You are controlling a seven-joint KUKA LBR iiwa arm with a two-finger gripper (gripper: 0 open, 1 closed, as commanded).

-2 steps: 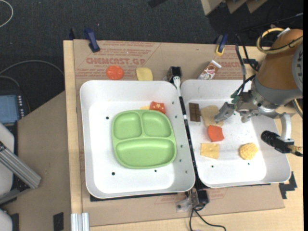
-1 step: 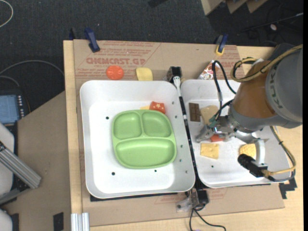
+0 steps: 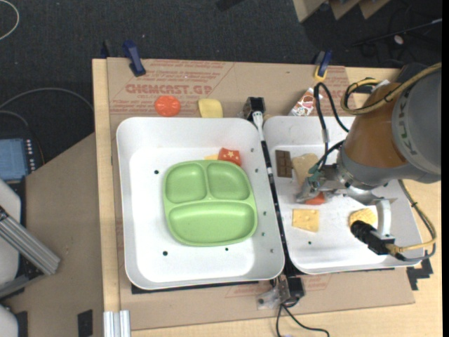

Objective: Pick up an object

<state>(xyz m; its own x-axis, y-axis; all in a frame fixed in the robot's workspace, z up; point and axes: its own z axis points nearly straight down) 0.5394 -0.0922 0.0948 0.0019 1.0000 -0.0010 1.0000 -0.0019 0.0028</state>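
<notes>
Dark carpet around a cardboard-topped surface (image 3: 105, 188), viewed from above at a slant. Bore two shallow white bins side by side: left bin (image 3: 133, 209) and right bin (image 3: 337, 255). Fastened along the far edge with one blue clamp (image 3: 133, 57) towards the left and a second towards the right.

Left bin: held a green plate (image 3: 209, 203) of three compartments, lying flat near the middle. Also held a red block (image 3: 229, 156) just beyond the plate's far rim, touching it or nearly so.

Right bin: held a brown block (image 3: 283, 163) near the far left corner and a pale piece (image 3: 304, 165) just beside it. Nearer the front, a yellow square (image 3: 305, 220) flat on the bottom. Between pale piece and yellow square, a red piece (image 3: 316, 199).

Outside the bins, on bare cardboard beyond the left bin: orange disc (image 3: 167, 105) and yellow lump (image 3: 210, 108), near each other but apart. Beyond the right bin: red-and-white packet (image 3: 304, 104).

Grey arm (image 3: 414, 125), reaching in from the right over the right bin. At its end, pincer (image 3: 313, 187) low over the bin's left half, directly above the red piece and close to the pale piece. Open or closed: could not be told. Contact with the red piece: likewise unclear. Red piece partly hidden beneath the pincer, resting in the right bin.
</notes>
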